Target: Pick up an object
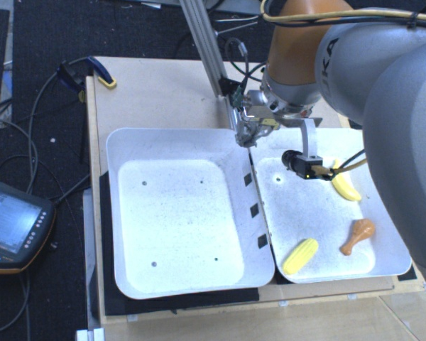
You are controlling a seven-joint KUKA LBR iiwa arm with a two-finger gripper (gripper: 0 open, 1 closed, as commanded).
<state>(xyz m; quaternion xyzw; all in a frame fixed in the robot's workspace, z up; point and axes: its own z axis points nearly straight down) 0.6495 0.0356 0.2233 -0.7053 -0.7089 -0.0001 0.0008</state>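
In the right bin [394, 261] lie three things: a yellow banana [346, 186] near its right side, a brown chicken drumstick [358, 236] below it, and a yellow corn cob [299, 256] near the front edge. My gripper [246, 135] hangs over the far end of the ridge between the two bins, up and left of all three and touching none. I see nothing between its tips. A black connector on a cable [299, 163] hangs just below the wrist, beside the banana.
The left bin [115, 142] sits beside the right one. A slanted aluminium bar [203, 35] rises just behind the gripper. A blue and yellow clamp [94, 72] grips the bench's far left corner. A teach pendant [11, 226] lies on the floor at the left.
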